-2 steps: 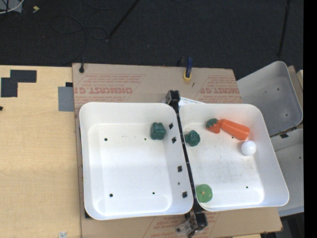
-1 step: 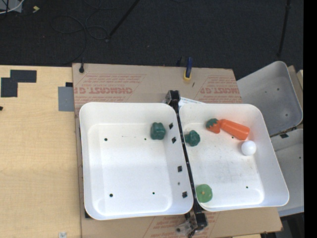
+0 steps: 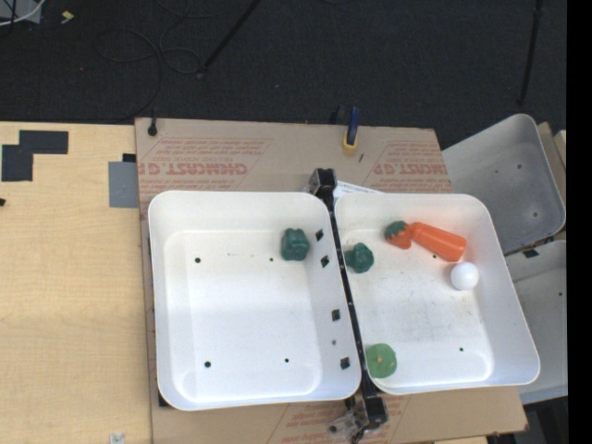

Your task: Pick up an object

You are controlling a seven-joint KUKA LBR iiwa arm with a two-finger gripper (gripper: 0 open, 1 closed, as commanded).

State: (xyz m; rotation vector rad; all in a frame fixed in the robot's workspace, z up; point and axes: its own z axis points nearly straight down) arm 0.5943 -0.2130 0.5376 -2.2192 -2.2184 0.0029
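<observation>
**A:** From the overhead camera, where did you find something to pick up?

**B:** You had the carrot (image 3: 433, 239) in the right bin (image 3: 504, 363), near its far wall, long axis running left to right, green top leftward. A white ball (image 3: 463, 276) sat just beside its orange end.

**A:** And the pincer?

**B:** I couldn't tell you its state. The arm enters from the right, so your carrot's orange end lay nearer.

Cardboard sheet (image 3: 242, 158), left print: red lettering, upside down in camera view, reads roughly "CHEMCAST GP"; exact letters uncertain.
Cardboard sheet, right print: same red lettering, partly hidden, illegible.
Cardboard front edge: faint red print, illegible.
</observation>
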